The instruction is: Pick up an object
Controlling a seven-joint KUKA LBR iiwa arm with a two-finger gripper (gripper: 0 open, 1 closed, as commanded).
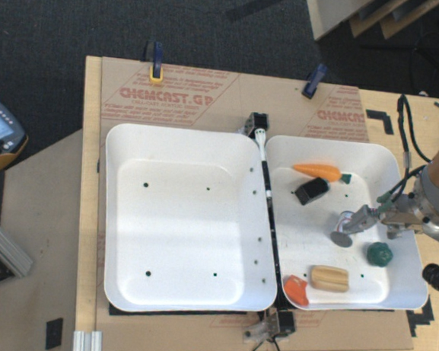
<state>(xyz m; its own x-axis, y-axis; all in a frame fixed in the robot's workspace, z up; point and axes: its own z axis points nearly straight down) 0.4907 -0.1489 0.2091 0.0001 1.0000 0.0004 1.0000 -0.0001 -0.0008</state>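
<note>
The right white bin (pixel 381 158) holds several objects. An orange carrot (pixel 317 171) with a green end lies near its far side, and a black block (pixel 310 191) sits just in front of it. Along the near edge lie a tan bread-like block (pixel 329 277) and an orange-red piece (pixel 296 290). A dark green ball (pixel 379 254) rests toward the right. My gripper (pixel 343 228) hangs low over the middle of this bin, left of the green ball and right of the black block, touching neither.
The left white bin (pixel 118 200) stands beside the right one, with a black divider strip (pixel 266 206) between them. Both rest on a cardboard sheet (pixel 181 91) held by clamps. My arm (pixel 436 190) comes in over the right bin's right rim.
</note>
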